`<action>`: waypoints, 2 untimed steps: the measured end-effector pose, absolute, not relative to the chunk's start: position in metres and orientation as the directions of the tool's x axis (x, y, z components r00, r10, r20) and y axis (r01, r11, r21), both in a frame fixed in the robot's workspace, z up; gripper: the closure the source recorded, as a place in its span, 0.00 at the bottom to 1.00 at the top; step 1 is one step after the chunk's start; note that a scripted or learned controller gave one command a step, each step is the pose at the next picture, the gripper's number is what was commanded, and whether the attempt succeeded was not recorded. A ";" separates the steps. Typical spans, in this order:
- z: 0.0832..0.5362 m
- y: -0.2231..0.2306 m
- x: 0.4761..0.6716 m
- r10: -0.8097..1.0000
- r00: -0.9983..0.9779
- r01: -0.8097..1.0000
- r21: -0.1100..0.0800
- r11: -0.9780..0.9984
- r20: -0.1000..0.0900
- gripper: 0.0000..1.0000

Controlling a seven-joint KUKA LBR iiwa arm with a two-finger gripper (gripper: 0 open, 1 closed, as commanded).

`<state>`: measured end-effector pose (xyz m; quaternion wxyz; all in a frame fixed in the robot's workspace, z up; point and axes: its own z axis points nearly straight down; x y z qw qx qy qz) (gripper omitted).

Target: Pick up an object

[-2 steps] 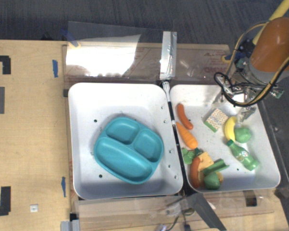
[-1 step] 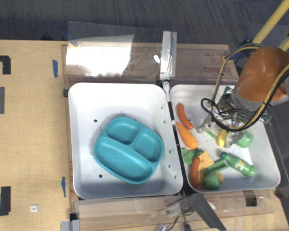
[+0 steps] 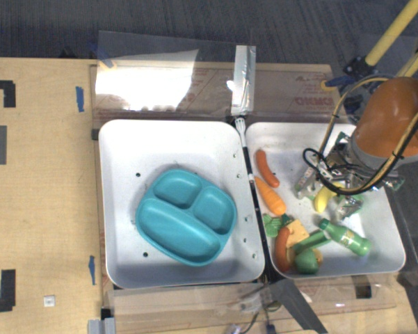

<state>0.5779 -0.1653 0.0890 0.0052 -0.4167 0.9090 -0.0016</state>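
My gripper [image 3: 326, 193] is low in the right bin [image 3: 389, 256], near its back right. Its fingers [image 3: 305, 182] stand spread, so it is open. A small yellow object [image 3: 323, 200] lies between them on the bin floor. To the left lie a red sausage [image 3: 266, 167] and an orange carrot [image 3: 271, 197]. In front of the gripper rests a green bottle [image 3: 345, 236]. At the front left of the bin are a green leafy piece [image 3: 273, 223], a red-orange pepper [image 3: 283, 246] and a green pepper [image 3: 306, 260]. The wrist hides part of the back of the bin.
The left bin [image 3: 118, 158] holds a teal divided plate [image 3: 186, 216]. A metal strip [image 3: 243, 78] stands behind the divider between the bins. Cables [image 3: 334, 127] loop from the orange-banded wrist [image 3: 393, 117]. Yellow poles [image 3: 396, 26] stand at the far right.
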 end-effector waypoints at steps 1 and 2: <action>0.102 -0.162 0.582 -0.760 -0.650 -0.759 -0.017 0.650 -0.018 1.00; 0.218 -0.115 0.606 -0.766 -0.643 -0.766 -0.014 0.643 -0.012 1.00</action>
